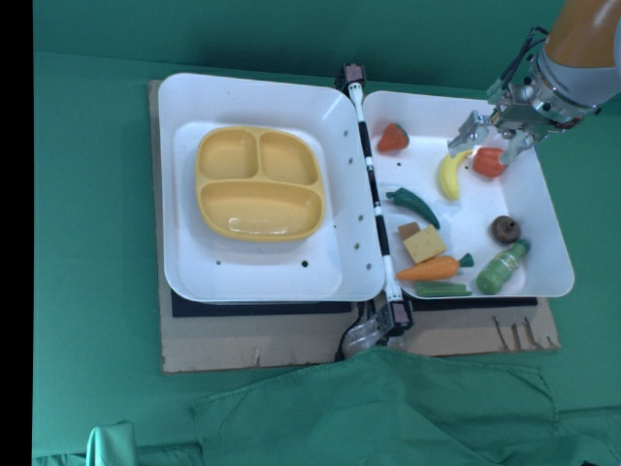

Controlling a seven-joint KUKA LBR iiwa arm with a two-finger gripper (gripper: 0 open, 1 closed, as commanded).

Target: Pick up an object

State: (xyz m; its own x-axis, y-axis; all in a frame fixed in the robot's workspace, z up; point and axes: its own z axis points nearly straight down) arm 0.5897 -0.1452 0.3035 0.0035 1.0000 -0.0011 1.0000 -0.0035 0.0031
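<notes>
Objects for picking lie in the right bin [543, 212], nine in all: one strawberry [392, 138] near the far left corner, one banana [448, 175] in the middle of the far half, one red tomato-like piece [488, 162] just right of the banana, one dark green pepper [413, 205] toward the centre divider, one tan block [423, 244] with a small brown piece at its far left corner, one carrot [430, 269] and one green cucumber-like stick [443, 288] along the near wall, one green bottle [501, 269] in the near right corner, and one brown round piece [504, 229] just beyond the bottle. One yellow divided plate [259, 183], with three compartments, lies in the left bin [184, 260]. One claw [497, 136] hangs over the far part of the right bin, above the banana and the red piece; its fingers stand apart, with nothing seen between them. The grey arm [577, 42] with its orange band enters from the upper right. Both white bins sit side by side, joined by a black-and-white hinge bar [370, 183], on a brown board [252, 343] laid over a surface covered in green cloth [87, 260]. Folds of green fabric lie at the near edge.
</notes>
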